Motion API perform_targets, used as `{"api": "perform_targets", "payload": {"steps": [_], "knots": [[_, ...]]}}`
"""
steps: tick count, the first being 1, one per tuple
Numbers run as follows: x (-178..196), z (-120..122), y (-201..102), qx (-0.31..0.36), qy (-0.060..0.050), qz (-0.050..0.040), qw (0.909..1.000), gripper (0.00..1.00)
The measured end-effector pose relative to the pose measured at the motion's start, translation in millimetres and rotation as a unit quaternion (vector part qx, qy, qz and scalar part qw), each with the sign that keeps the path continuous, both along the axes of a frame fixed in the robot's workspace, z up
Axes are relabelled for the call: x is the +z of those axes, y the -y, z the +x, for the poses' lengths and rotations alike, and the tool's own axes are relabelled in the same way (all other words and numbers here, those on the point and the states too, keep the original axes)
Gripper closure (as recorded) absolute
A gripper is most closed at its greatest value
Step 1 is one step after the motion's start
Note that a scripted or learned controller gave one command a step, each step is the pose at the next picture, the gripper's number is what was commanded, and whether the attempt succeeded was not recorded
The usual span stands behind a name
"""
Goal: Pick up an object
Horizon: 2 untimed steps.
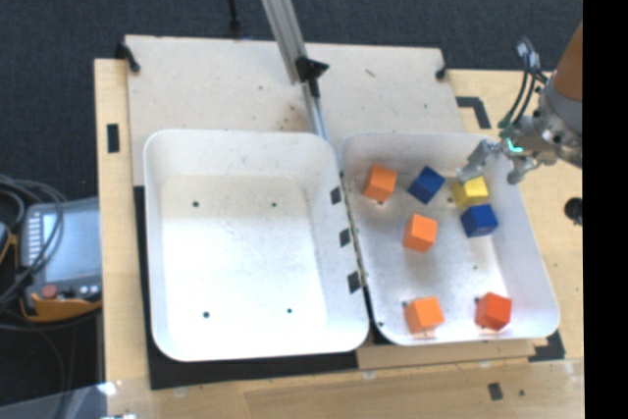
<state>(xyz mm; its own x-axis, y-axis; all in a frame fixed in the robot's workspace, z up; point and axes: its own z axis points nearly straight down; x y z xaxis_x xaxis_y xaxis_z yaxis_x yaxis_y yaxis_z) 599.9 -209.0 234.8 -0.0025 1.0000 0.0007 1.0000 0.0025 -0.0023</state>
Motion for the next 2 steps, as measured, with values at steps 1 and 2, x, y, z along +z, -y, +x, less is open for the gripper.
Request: {"api": "perform_targets", "payload": {"steps": [1, 2], "knots": [[3, 1, 0, 0.001, 0.002, -0.0014, 1.0000, 0.00], [-53, 4, -7, 0.002, 0.000, -0.0012, 1.0000, 0.00]]}}
